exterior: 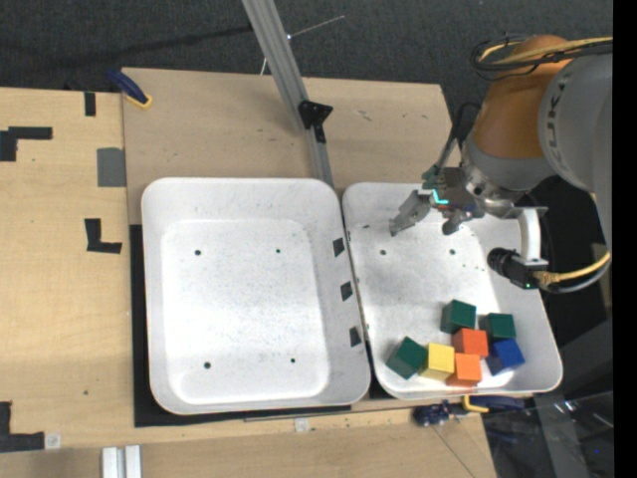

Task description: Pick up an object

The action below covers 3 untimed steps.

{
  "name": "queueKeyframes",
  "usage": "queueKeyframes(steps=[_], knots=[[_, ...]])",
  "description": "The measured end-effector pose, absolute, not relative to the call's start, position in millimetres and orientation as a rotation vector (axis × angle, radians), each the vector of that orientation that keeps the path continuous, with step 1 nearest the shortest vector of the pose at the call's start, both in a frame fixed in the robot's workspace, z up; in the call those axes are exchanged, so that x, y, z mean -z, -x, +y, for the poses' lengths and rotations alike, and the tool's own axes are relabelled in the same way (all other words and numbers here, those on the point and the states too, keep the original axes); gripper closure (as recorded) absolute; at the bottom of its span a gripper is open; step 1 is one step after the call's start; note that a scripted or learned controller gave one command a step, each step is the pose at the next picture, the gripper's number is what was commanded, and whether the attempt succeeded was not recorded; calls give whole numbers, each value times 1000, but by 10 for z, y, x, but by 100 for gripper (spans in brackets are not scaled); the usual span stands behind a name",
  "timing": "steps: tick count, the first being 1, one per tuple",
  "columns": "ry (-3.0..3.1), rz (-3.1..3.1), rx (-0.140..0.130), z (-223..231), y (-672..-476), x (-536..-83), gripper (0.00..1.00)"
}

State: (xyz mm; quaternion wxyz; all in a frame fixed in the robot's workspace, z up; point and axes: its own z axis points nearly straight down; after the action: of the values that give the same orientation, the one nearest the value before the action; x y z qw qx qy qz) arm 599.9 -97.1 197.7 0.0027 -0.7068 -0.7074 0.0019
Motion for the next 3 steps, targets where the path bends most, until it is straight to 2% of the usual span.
queueKeyframes(steps=[1, 2, 3], knots=[[2219, -2223, -1, -973, -6010, -2008, 0], [2217, -2218, -10, -1031, -5947, -1392, 0], [2218, -2221, -7, -1025, -5933, -888, 0]])
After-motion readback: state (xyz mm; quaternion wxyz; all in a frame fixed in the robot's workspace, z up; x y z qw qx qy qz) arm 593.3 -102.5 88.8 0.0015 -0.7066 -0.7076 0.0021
